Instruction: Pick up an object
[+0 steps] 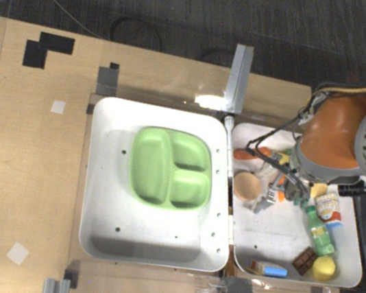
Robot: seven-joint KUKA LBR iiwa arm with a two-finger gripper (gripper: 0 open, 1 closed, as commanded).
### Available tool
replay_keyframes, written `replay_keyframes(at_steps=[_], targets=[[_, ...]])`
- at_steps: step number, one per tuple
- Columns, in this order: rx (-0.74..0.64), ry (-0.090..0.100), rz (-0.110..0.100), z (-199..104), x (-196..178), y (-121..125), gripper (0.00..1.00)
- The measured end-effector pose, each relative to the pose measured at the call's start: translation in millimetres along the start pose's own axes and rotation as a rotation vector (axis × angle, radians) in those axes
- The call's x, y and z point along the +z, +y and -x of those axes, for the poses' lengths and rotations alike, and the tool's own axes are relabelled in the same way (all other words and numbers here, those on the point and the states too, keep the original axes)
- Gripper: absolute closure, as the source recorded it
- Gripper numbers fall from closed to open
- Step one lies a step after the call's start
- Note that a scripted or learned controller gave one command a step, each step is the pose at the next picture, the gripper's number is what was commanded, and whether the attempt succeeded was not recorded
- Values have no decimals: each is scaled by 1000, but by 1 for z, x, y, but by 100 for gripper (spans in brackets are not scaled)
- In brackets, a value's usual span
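Two white bins (100, 163), green tray (169, 168) left, jaws (271, 194) beside egg (247, 185)

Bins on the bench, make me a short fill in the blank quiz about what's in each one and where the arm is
1. The green divided tray lies in the ____ bin.
2. The gripper hangs over the ____ bin.
3. The round yellow object sits in the right bin's near ____ corner.
4. The divided tray has ____ compartments.

Missing words: left; right; right; three
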State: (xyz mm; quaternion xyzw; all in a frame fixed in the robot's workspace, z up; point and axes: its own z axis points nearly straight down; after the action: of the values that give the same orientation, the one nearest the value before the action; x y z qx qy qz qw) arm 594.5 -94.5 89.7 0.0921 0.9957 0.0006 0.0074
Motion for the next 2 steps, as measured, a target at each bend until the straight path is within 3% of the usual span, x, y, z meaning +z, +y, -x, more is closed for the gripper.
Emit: replay_keyframes(at_steps=[1,2], targets=[[-77,-3,-1,-18,-1,4,0],[37,-6,0,-54,-2,-3,0]])
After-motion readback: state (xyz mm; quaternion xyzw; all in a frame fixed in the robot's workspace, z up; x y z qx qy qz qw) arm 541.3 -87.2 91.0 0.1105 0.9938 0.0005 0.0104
